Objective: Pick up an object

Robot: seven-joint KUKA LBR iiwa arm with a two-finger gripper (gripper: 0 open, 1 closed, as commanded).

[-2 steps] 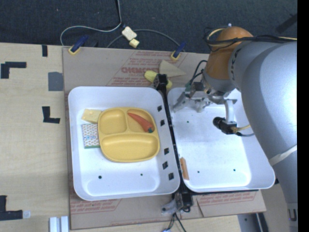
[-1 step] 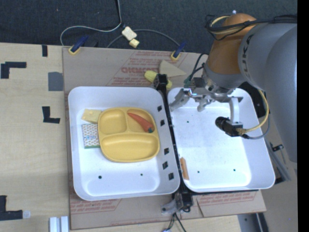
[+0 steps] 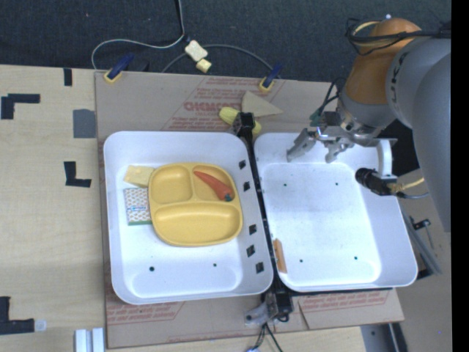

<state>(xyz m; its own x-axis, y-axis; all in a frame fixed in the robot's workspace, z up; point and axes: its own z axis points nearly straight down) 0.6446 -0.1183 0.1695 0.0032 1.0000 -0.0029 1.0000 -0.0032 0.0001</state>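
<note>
Left bin (image 3: 117,218): a yellow divided plate (image 3: 194,215) sits near its centre, slightly toward the far edge. Three compartments — two small ones on the far side, one large on the near side. A red chili pepper (image 3: 215,184) lies at a slant in the far-right small compartment, its green stem end pointing toward the near right. The other two compartments hold nothing visible.

Touching the plate's left edge: a pale yellow wedge-shaped piece (image 3: 137,175) toward the far-left corner, and just nearer than it a small patterned sponge-like block (image 3: 136,205) with a green edge. Both lie flat on the bin floor.

Right bin (image 3: 388,266): a thin orange stick-like item (image 3: 279,255) lies along the left wall near the near-left corner. Floor otherwise bare white with a few dark dots.

Gripper (image 3: 316,149): hovers over the far edge of the right bin, near its far-left part. Two grey fingers splayed apart, nothing between them — jaws released. Well apart from the plate and pepper. The grey arm with the orange band (image 3: 370,64) enters from the right.

Between the bins at the far end: a yellow-and-black clamp (image 3: 242,121). Both bins rest on a cardboard sheet (image 3: 183,97) on the bench; a white cable (image 3: 146,46) lies beyond its far edge.
</note>
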